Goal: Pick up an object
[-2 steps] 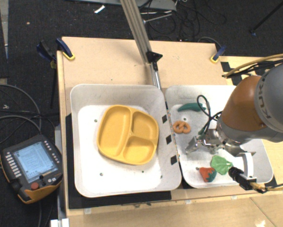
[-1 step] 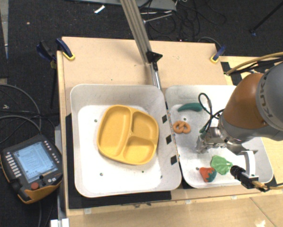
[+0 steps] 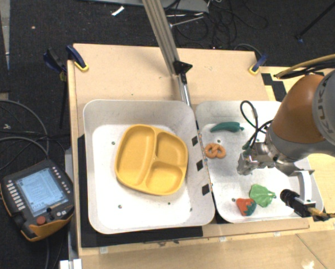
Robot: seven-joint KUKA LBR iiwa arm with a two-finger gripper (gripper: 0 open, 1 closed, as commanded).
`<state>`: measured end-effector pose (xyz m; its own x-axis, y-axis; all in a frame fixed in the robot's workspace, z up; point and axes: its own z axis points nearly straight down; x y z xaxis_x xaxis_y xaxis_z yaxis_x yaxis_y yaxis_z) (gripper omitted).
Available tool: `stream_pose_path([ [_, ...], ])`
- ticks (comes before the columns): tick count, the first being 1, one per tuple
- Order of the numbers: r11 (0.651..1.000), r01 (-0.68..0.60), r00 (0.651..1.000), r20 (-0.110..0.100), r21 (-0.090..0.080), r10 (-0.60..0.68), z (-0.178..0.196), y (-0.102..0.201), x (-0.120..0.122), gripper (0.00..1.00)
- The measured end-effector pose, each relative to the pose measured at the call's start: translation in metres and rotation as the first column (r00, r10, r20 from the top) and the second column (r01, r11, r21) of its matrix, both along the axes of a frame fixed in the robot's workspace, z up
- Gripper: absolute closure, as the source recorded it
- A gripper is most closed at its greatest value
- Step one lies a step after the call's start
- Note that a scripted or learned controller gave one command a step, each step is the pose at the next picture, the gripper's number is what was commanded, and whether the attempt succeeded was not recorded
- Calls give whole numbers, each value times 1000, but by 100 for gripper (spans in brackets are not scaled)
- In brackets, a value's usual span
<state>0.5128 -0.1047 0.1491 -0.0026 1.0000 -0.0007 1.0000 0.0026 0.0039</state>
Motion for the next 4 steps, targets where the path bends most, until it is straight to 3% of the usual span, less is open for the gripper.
stream_pose_path([
  [2, 1000, -2, 1000, 3, -1, 2, 123, -1, 3, 100],
  [4, 1000, -6, 1000, -7, 2, 6, 92, 108, 5, 100],
])
